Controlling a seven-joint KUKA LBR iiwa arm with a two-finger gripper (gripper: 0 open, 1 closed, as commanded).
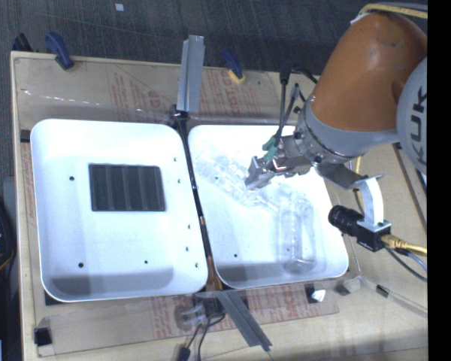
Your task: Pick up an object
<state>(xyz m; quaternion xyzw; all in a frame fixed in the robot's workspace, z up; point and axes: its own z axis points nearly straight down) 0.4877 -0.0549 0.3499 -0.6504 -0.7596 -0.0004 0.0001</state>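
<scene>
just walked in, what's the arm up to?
The KUKA arm reaches in from the right and has its gripper low over the right bin, above some clear plastic items. A clear bottle lies nearer the bin's front right. The left bin holds a dark ribbed rectangle. A grasp can't be confirmed yet.

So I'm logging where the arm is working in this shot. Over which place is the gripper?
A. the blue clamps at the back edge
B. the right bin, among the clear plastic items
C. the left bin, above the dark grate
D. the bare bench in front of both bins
B: the gripper is over the right bin, beside the clear plastic items; the dark grate lies in the left bin.
</scene>
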